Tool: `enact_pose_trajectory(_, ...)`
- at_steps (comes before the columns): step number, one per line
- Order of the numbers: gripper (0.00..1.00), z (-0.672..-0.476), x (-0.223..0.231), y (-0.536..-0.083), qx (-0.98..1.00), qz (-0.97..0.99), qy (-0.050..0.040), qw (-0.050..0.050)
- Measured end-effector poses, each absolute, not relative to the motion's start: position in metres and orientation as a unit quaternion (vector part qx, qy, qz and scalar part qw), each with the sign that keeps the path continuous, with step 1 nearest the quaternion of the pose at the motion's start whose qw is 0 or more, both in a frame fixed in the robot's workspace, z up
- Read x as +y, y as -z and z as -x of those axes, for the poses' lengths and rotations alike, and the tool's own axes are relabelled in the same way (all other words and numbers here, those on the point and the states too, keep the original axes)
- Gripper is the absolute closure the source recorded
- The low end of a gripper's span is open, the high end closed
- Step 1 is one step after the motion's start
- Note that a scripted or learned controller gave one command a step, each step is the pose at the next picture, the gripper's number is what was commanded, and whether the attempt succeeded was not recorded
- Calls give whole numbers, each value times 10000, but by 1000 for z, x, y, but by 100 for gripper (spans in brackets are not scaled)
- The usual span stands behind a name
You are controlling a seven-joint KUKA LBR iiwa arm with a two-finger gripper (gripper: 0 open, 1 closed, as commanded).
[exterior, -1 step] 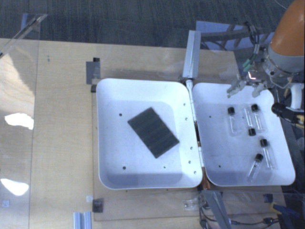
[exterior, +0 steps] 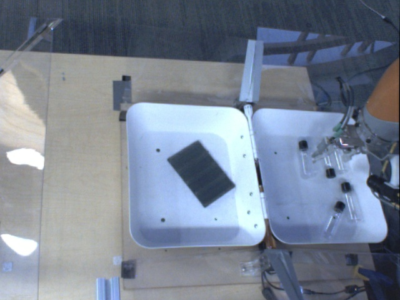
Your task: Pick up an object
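Clear vials (exterior: 334, 214) with black caps, small, hard to count, right bin (exterior: 281, 227). Gripper (exterior: 340, 144) above them, arm cut off at right; finger state unclear.

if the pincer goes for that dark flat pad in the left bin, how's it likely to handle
The dark pad lies flat on the floor of the left bin, so its thin edges probably give the fingers little to catch. It looks ribbed and sheet-like, so it may flex or droop if lifted by one corner. It seems light, and a push would likely slide it rather than tip it.
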State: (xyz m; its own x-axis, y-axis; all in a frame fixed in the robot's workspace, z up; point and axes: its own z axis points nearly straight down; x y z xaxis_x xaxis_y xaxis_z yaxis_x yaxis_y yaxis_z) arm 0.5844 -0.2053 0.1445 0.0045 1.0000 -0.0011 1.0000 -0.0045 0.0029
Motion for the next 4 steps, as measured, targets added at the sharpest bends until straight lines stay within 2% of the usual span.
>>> enact_pose_trajectory(1, 0, -603, -182, -125, 7216, -6923, -16, 22)
enact_pose_trajectory(2, 0, -599, -191, -106, 7326, -6804, -113, 181)
enact_pose_trajectory(3, 0, -626, -204, -107, 7394, -6729, -111, 190)
enact_pose_trajectory(4, 0, -598, -199, -91, 7471, -6647, -62, 66)
